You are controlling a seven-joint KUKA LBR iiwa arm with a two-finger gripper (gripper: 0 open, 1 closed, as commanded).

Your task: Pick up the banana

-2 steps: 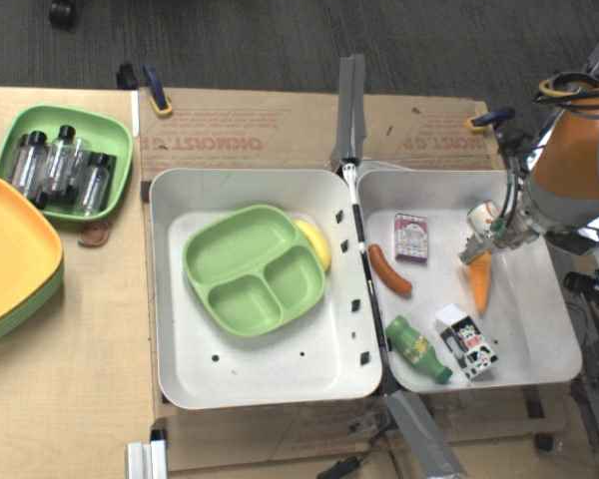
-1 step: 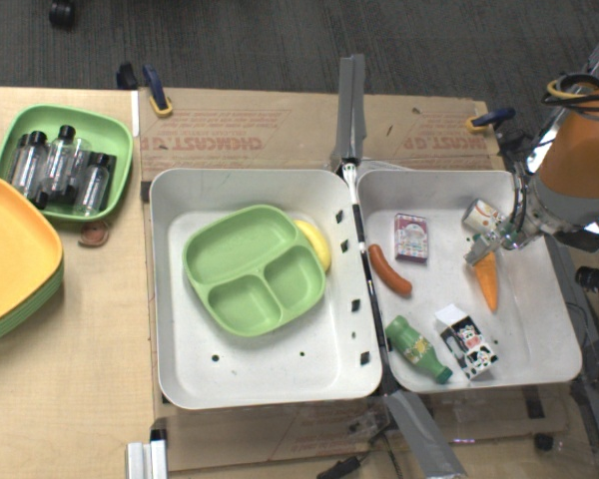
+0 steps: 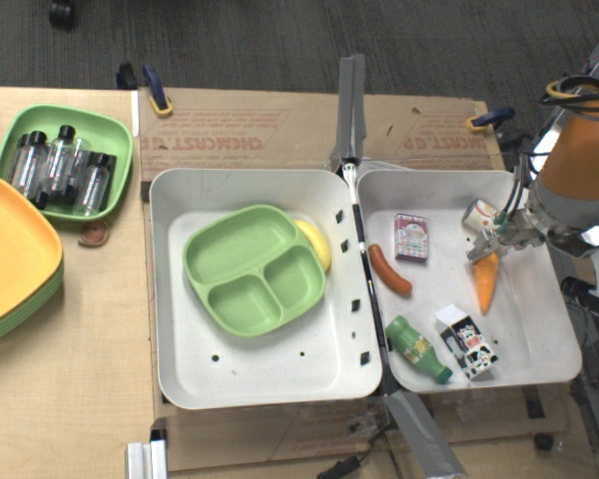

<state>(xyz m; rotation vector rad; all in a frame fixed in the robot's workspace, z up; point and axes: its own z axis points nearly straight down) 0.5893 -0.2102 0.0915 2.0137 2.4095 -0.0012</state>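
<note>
Over right bin [image 3: 539,367], claw [image 3: 486,230] hangs above carrot [image 3: 486,281].

Two bins sit side by side on the counter [image 3: 70,367]. In the left bin [image 3: 170,357], a divided plate [image 3: 255,282] partly covers a banana [image 3: 316,242] at its right edge. The right bin [image 3: 539,367] holds a sausage [image 3: 389,270], a card packet [image 3: 411,238], a carrot [image 3: 486,280], a bottle [image 3: 416,348] and a small carton [image 3: 467,342]. The tool [image 3: 491,230] hangs just above the carrot's top.

arm: enters from right, wrist angled down-left | tool [image 3: 491,236]: low over right bin
</note>
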